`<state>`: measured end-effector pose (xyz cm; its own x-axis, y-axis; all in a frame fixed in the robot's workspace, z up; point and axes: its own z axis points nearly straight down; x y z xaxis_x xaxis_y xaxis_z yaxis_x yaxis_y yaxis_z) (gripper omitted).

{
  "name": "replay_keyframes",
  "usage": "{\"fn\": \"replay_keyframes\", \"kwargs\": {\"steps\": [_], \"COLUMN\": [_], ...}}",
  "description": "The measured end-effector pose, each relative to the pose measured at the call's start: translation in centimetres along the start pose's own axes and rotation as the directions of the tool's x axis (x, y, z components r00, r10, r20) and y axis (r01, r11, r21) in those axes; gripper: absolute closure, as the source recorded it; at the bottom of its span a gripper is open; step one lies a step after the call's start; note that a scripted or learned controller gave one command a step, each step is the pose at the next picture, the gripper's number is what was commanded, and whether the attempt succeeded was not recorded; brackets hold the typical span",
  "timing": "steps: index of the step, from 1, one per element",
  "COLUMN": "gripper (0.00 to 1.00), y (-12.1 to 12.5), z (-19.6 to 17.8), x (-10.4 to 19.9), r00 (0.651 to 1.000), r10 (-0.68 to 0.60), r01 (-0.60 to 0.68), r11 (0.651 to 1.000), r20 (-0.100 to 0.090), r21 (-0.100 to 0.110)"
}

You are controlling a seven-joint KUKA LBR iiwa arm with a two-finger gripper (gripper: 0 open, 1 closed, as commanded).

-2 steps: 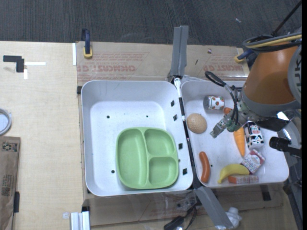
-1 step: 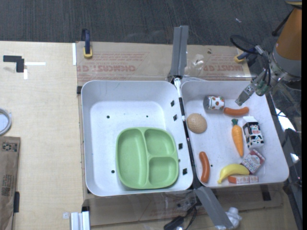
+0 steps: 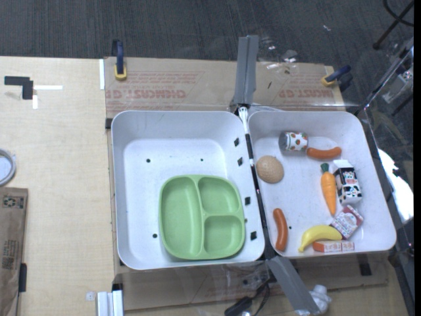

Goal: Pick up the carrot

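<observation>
Two white bins sit side by side; the carrot (image 3: 328,189) lies in the right bin (image 3: 358,127), and I take it as the landmark for everything else. It rests roughly upright in the view, green tip pointing toward the far wall, loose on the floor of the bin. Just beside it, toward the bin's right wall, stands a small milk carton (image 3: 347,184), close enough that fingers closing across the carrot's width might bump it. Beyond the carrot's green tip lies a sausage (image 3: 323,153), with a spotted can (image 3: 294,141) next to that. Left of the carrot sits a brown egg-like ball (image 3: 269,169), well apart. Below the carrot, a banana (image 3: 320,235) curves along the near wall, with a red packet (image 3: 346,224) between banana and carton, and another sausage (image 3: 281,229) farther left. The left bin (image 3: 131,176) holds a green divided plate (image 3: 202,216).

As for the gripper, I cannot tell its state. By my judgement the pick has not begun; the carrot's left flank is the freer side to approach.
</observation>
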<state>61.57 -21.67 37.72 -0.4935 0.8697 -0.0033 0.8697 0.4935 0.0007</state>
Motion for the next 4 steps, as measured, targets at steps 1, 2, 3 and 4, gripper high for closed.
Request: {"fn": "replay_keyframes", "kwargs": {"steps": [1,2,3,4], "gripper": [1.00,1.00,1.00,0.00], "y": [-1.4,0.7,1.0,1.1], "z": [5.3,-4.5,16.5,16.4], "x": [0.2,-1.0,-0.5,-0.6], "r00": [0.981,0.978,0.933,0.933], "r10": [-0.192,-0.206,-0.359,-0.359], "r01": [0.192,0.206,0.359,0.359], "r11": [0.981,0.978,0.933,0.933], "r20": [-0.002,0.001,-0.002,0.000], "r21": [0.001,-0.001,-0.001,-0.001]}}
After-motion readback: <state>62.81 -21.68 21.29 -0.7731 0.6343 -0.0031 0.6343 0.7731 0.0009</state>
